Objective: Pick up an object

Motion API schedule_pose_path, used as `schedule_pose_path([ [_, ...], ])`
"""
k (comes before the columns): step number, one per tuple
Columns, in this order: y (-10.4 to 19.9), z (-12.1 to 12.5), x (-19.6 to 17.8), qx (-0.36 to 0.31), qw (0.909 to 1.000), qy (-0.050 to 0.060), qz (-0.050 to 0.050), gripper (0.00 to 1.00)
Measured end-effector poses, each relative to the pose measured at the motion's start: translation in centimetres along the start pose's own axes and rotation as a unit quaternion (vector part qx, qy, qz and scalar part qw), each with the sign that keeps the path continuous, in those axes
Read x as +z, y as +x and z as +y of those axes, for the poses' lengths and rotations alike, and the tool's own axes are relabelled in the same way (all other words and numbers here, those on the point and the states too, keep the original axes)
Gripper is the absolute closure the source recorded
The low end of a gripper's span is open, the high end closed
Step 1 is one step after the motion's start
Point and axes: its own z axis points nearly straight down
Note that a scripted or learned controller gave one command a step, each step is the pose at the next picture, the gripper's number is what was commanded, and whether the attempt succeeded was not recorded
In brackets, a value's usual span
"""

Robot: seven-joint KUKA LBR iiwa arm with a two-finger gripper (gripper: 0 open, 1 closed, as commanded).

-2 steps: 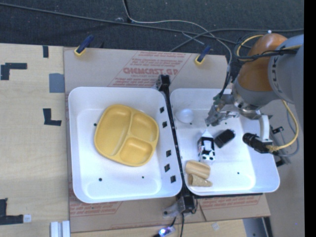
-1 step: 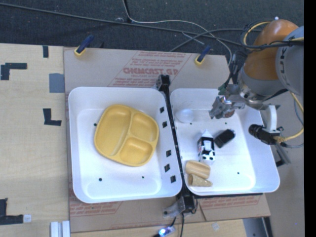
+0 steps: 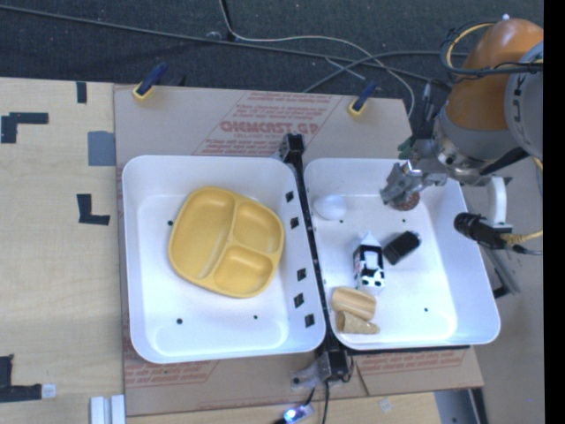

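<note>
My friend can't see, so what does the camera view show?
A robot arm's claw hangs over the right bin, which holds a black-and-white toy cow, a black block and a bread-like toy. The left bin holds a yellow divided plate.

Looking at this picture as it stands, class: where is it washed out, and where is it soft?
Camera view: the right bin glares bright white, so the pale object nearly vanishes; the gripper and what lies under it look blurred; the yellow tray is evenly lit, with soft shadow.
</note>
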Motion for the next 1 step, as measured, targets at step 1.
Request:
schedule_pose_path([
  [1,6.03,-2.06,0.17,-0.002,1.0,0.002,0.001,1.0],
])
